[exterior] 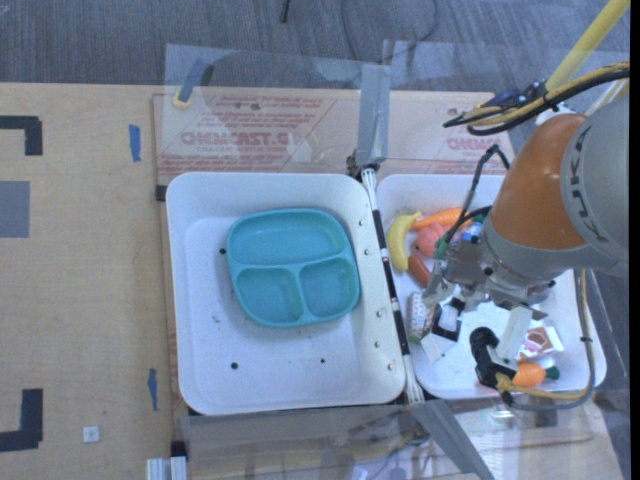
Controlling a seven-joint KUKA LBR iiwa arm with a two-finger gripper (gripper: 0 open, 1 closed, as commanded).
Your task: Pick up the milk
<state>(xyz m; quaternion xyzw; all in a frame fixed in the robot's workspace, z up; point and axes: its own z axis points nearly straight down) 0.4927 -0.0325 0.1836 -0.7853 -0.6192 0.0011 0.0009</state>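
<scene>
Milk [421, 314] upright, beside pincer [447, 303]

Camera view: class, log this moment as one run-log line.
arm: over right bin | gripper: low among toy food | milk: not identifiable | banana: right bin, upper left | teal divided plate: left bin

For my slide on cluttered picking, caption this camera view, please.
KUKA arm reaches into the right bin among toy foods; a teal divided plate sits in the left bin.

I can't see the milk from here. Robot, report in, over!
Gripper low in right bin, fingers unclear. Milk not identifiable under arm. Banana, carrot and other toys crowd the bin. Teal plate in left bin.
</scene>
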